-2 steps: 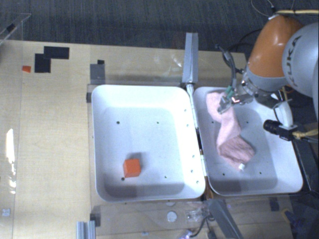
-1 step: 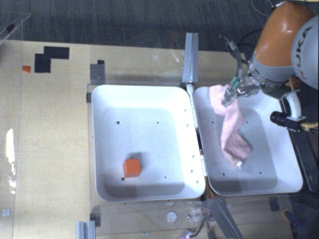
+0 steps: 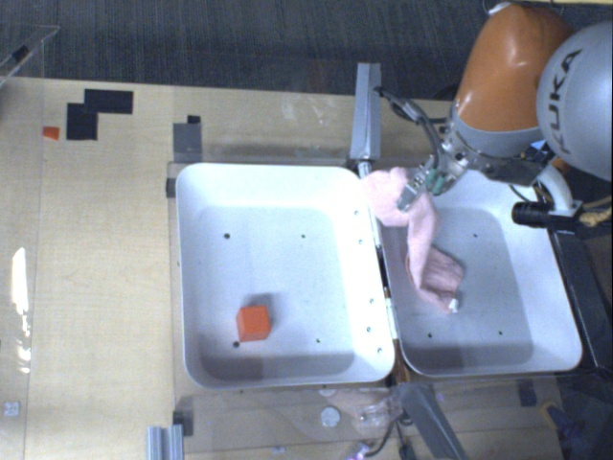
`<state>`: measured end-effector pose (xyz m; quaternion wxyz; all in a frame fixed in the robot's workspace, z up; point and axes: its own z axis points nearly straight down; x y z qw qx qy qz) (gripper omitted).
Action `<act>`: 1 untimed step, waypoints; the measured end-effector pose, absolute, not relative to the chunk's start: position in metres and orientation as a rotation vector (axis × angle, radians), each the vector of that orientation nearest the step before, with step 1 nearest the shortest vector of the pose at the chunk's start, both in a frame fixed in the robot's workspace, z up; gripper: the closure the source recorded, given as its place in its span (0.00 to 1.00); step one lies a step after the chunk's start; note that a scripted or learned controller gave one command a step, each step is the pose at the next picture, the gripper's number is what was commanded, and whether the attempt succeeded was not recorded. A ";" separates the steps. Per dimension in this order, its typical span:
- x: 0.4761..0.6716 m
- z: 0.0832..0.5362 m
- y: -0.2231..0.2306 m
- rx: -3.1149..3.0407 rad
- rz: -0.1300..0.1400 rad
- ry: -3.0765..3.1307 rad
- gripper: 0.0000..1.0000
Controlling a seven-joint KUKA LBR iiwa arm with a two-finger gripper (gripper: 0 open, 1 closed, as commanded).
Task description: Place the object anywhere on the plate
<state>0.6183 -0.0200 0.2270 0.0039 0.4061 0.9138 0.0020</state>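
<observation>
On the pale wooden counter (image 3: 96, 286), two shallow white bins are set side by side, their rims meeting along a central divide. Left bin (image 3: 201, 353): smooth, matte plastic with rounded corners, a few small dark dots marking its floor, and a small orange block (image 3: 254, 323), cube-like and hard-edged, resting near the front left. Right bin (image 3: 536, 343): the same make, partly overhung by the arm (image 3: 536, 65), a glossy grey and orange housing entering from the right, with a black cable fitting alongside. A pink cloth (image 3: 421, 247), soft, limp and crumpled, is seen draped from the pincer (image 3: 423, 186); its upper fold spills over the shared rims toward the left bin, while its lower end is bunched on the right bin's floor. The pincer is seen clamped on the cloth's upper part, the fabric gathered at its tips. A grey metal bracket (image 3: 365, 113) stands upright behind the bins' junction, close to the lifted cloth. Black angular markers (image 3: 96, 111) and a small orange square (image 3: 51, 133) are noted at the counter's far left, well apart from the bins. A plate cannot be made out.
</observation>
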 end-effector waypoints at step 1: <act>0.603 0.230 0.020 0.673 0.006 3.059 1.00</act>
